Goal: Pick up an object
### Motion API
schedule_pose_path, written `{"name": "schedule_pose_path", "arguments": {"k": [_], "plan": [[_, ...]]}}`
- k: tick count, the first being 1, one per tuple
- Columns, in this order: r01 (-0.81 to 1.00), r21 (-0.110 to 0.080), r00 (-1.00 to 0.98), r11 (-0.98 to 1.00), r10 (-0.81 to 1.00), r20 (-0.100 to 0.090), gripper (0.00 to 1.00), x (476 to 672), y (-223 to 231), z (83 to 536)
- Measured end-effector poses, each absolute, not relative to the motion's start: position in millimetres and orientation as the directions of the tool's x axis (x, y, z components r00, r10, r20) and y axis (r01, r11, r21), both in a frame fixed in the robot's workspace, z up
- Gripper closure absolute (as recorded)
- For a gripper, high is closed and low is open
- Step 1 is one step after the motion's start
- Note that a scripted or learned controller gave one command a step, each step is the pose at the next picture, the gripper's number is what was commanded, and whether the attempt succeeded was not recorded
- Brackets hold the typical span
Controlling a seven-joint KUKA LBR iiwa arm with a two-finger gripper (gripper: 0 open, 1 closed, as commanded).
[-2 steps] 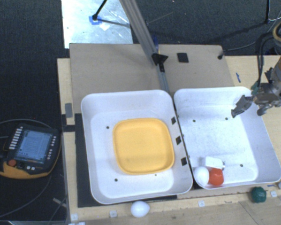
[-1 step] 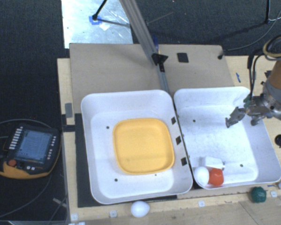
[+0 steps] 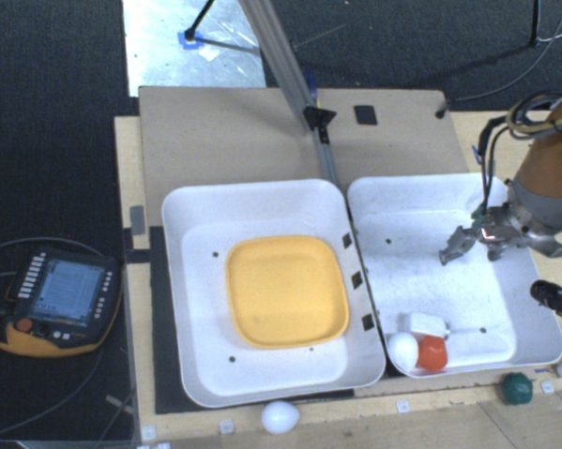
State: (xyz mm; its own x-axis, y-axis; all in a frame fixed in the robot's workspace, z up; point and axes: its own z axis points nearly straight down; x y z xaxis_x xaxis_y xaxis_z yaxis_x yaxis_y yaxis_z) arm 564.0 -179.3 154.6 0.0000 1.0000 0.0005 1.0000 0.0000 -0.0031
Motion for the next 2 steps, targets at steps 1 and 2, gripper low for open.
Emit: {"name": "schedule_pose_path", "arguments": {"k": [1,2], "plan": [[1.000,-0.004,0.000,0.000,1.000,0.001,0.00,559.6,-180.1,92.8],[1.000,0.002,0.000,0.000,1.000,-0.001,1.00,561.3,-180.6,106.3]]}}
